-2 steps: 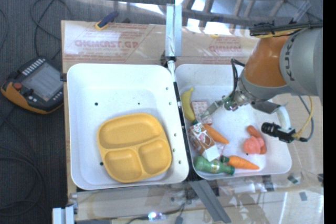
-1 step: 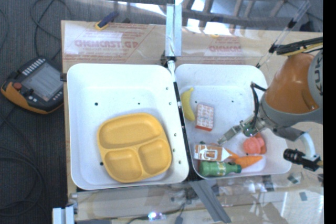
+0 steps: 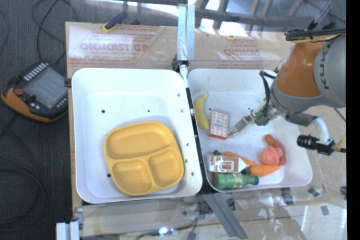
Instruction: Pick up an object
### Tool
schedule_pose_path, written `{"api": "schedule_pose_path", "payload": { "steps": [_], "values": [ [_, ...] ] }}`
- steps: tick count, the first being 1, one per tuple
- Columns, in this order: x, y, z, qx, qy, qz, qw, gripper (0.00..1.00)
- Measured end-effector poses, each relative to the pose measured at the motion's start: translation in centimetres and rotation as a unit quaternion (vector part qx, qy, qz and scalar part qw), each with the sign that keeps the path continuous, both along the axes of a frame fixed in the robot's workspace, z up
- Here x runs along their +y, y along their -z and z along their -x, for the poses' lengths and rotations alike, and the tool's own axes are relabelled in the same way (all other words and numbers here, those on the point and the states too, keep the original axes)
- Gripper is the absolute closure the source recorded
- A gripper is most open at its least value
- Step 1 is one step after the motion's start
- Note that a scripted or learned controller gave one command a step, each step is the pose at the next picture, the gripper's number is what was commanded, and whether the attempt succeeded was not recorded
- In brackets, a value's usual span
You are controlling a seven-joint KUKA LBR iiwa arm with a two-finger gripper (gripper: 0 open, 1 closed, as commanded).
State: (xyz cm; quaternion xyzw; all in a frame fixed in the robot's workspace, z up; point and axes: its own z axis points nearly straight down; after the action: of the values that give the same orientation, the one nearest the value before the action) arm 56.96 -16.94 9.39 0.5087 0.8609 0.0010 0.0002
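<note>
The bench point(image 3: 129, 45) carries two shallow white bins side by side. The left bin point(image 3: 90, 98) holds a yellow divided tray point(image 3: 144, 157), three compartments, lying flat toward the near edge. The right bin point(image 3: 298, 174) holds all the small items. The grey arm point(image 3: 332, 73) with its orange band point(image 3: 298, 73) reaches in from the right over this bin, and its gripper point(image 3: 233, 130) points down and to the left, the tip just beside the right edge of a small red-and-white packet point(image 3: 218, 123) in the middle of the bin. The fingers look thin and close together at the tip, but at this angle it cannot be told whether they are apart or closed, and nothing shows between them. A yellow banana point(image 3: 199, 111) lies along the bin's left wall, just left of the packet. Near the front wall a green bottle point(image 3: 233, 180) lies on its side, touching a small carton point(image 3: 223, 164) behind it. An orange carrot point(image 3: 260, 168) lies just right of these, and a pinkish-red lump point(image 3: 273, 153), perhaps a toy fruit, sits against its right end
</note>
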Motion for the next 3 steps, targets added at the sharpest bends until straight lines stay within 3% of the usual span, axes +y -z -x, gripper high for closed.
{"api": "schedule_pose_path", "payload": {
  "steps": [1, 2, 3],
  "values": [
    [0.6, 0.4, -0.4, -0.005, 0.046, 0.0025, 0.9989, 0.0],
    [-4.0, 0.3, 5.9, -0.007, -0.012, 0.0048, 0.9999, 0.0],
    [-2.5, -4.1, 3.8, 0.001, -0.017, 0.0001, 0.9999, 0.0]
  ]
}}
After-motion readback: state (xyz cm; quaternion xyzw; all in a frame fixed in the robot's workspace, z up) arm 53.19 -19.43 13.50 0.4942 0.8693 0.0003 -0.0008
